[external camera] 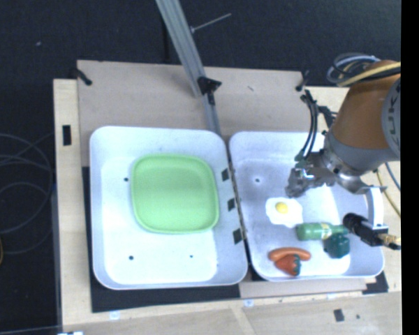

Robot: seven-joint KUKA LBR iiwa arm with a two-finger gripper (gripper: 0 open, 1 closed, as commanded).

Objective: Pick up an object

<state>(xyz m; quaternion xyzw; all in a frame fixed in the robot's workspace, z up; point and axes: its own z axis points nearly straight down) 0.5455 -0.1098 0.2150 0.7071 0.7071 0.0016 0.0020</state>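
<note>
In the right bin (258, 152) lie a toy fried egg (283, 211), a green bottle (315, 231) with a white label, a dark green toy (337, 245), and a red and orange toy (289, 259) near the front wall. My gripper (298, 182) hangs just above the egg's far edge, over the bin's middle. Nothing shows between its fingers.
The left bin (112, 257) holds a light green square plate (174, 192). A grey slanted pole (185, 44) crosses the back of the bench and ends at the divider between the bins. The arm's grey and orange body (366, 128) covers the right bin's far right corner.
</note>
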